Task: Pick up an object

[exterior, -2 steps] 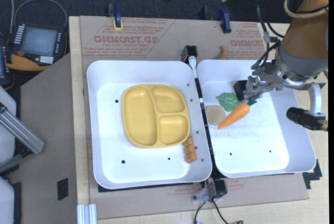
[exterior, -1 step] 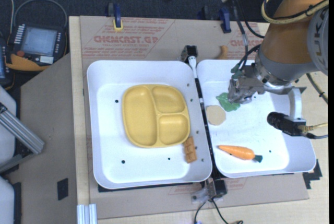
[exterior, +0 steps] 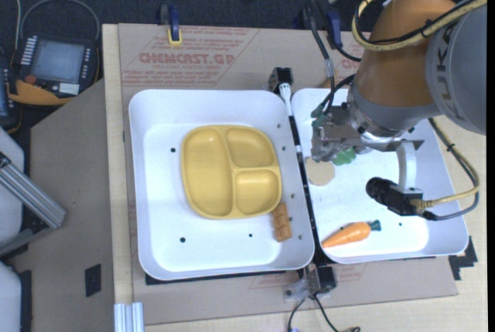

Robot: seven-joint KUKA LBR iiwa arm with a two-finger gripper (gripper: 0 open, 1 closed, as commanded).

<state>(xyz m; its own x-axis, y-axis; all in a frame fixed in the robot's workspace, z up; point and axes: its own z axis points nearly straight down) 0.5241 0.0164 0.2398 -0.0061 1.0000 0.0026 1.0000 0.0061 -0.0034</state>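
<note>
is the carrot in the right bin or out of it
In. The carrot lies flat on the right bin's floor near its front edge, inside the rim.

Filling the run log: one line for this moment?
gripper low in right bin | above beige disc | carrot untouched

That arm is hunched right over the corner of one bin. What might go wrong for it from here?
The gripper sits low by the right bin's left wall, near a green item and a pale round piece. It may nudge them against the wall rather than grasp one. The wrist hides its fingers from the camera, so a missed grab would be hard to spot. The carrot lies apart near the front edge and seems safe.
</note>
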